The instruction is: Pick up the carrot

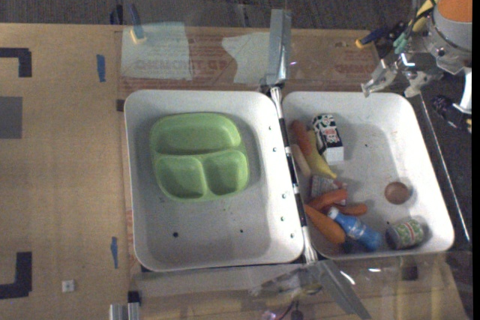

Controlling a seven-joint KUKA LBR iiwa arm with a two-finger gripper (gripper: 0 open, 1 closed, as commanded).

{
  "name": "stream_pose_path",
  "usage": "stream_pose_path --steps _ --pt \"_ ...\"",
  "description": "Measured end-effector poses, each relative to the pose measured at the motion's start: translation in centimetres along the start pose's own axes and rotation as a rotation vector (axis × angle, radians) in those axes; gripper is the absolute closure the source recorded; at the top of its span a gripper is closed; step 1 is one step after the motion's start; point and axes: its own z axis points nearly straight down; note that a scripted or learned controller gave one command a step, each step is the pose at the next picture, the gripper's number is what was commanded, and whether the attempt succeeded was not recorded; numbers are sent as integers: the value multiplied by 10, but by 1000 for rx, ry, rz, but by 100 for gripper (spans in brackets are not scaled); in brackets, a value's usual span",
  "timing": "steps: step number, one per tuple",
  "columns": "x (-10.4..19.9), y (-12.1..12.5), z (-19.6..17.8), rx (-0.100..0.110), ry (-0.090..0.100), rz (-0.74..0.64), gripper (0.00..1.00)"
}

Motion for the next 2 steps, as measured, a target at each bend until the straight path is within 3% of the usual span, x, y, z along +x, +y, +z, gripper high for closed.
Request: stream_pose_path --steps 1,2 --pt "43 -54 156 -2 0 58 0" --pt "22 -147 -32 0 -1 65 0"
